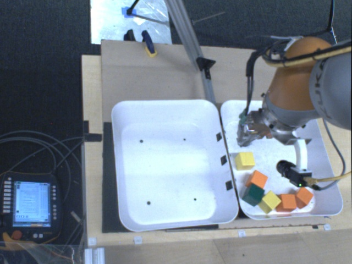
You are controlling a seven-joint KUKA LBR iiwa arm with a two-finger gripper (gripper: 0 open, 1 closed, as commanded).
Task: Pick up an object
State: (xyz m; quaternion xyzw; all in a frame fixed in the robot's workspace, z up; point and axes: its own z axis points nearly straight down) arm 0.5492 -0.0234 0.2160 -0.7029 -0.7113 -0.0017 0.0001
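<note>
**Yellow cube waits under the arm**

Yellow, and apart from its neighbours, a cube (245, 160) lies in the right bin (324, 202), near the wall shared with the left bin (165, 164). It looks the easiest thing to pick. Nearer the front rim sits a tight cluster: an orange block (257, 179), a dark green block (253, 194), a second yellow block (270, 201) and two more orange blocks (294, 201).

Just beyond the lone cube hangs the gripper (247, 132), low over the bin; from here I cannot tell how its jaws stand. Nothing appears between them, so I judge this the approach, before any grasp. Next the arm would need to centre over the cube and descend.
</note>
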